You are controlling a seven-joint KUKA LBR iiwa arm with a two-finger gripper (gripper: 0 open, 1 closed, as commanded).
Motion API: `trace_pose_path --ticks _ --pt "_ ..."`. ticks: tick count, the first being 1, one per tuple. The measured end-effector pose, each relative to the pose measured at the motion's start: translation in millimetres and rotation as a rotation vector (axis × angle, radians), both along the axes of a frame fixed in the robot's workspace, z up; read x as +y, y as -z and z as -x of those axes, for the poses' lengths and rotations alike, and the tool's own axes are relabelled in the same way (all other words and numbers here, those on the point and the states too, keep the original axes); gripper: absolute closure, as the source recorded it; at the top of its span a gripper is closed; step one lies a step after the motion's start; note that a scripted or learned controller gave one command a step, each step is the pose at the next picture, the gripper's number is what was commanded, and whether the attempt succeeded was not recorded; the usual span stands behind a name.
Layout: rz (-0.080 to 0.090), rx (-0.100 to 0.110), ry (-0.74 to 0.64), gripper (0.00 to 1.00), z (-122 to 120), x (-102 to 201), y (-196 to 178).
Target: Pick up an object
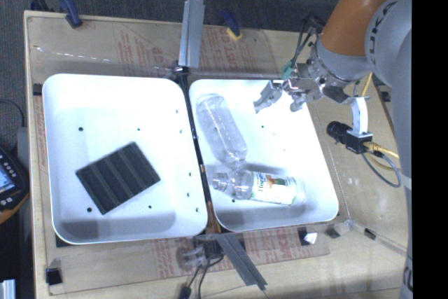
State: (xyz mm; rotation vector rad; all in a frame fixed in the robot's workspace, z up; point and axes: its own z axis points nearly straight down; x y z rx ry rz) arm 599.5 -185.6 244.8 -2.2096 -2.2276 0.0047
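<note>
My gripper hangs over the back right part of the right bin, open, with nothing between its fingers. A clear plastic bottle lies lengthwise along that bin's left side. A second clear bottle with a white and green label lies across the bin's front, touching the first bottle's lower end. In the left bin a dark ribbed rectangular pad lies flat, turned at an angle. The gripper is up and to the right of both bottles, apart from them.
A metal bar stands behind the seam between the bins, with blue clamps on the back edge of the bench. Cables and a black connector hang right of the right bin. A dark handheld device sits at the far left.
</note>
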Motion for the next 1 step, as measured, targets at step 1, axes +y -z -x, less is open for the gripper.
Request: trace_pose_path --ticks 1 --pt "0.001 -0.001 -0.078 0.0 32.3 5.2 73.8"
